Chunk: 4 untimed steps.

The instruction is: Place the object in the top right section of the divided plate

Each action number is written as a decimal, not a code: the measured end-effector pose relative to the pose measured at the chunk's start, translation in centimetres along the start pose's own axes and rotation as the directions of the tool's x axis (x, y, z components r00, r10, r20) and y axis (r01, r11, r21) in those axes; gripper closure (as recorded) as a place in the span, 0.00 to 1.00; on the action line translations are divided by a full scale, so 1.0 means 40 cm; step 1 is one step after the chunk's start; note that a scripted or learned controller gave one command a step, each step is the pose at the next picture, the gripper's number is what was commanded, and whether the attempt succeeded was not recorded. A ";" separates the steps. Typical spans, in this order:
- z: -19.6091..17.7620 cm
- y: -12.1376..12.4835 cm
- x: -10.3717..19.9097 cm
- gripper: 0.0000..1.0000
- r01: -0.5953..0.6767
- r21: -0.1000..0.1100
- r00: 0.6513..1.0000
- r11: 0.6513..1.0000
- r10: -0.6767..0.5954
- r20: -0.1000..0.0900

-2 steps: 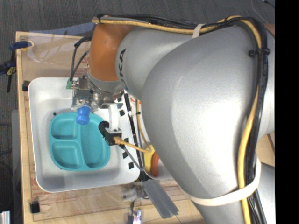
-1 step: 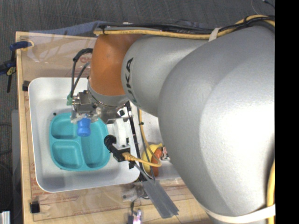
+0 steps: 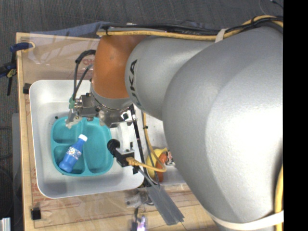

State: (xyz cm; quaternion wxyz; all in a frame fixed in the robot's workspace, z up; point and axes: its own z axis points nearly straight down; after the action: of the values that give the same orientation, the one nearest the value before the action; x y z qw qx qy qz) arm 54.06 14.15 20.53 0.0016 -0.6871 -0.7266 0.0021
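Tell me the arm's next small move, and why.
Probably lower toward the bottle and grip it. It lies slanted across the lower-left section of the teal plate, not the top right one. The gripper is at the plate's upper edge, apart from the bottle.

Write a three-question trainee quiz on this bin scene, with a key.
1. True or false: the blue bottle lies inside the teal divided plate.
2. Which bin holds the plate? A) the left white bin B) the right one C) neither, it sits on the bench.
3. Fill in: the band above the arm's wrist is coloured ____.

Key: 1 true: the bottle lies tilted across the plate's lower left section, white cap pointing up and right. 2 A. 3 orange.
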 end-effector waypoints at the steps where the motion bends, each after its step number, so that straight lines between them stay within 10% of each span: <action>1: -0.023 0.001 0.001 1.00 0.004 0.003 1.000 1.000 -0.004 0.000; 2: -0.090 -0.156 0.153 1.00 0.021 -0.001 1.000 1.000 -0.021 0.000; 3: -0.277 -0.137 0.054 1.00 0.316 -0.006 0.949 0.949 -0.316 0.001; 4: -0.076 -0.098 -0.039 1.00 0.334 -0.001 0.943 0.943 -0.334 0.001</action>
State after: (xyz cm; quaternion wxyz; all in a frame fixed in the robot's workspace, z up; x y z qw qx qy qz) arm 50.26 12.37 23.60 0.0010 -0.5542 -0.8324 0.0016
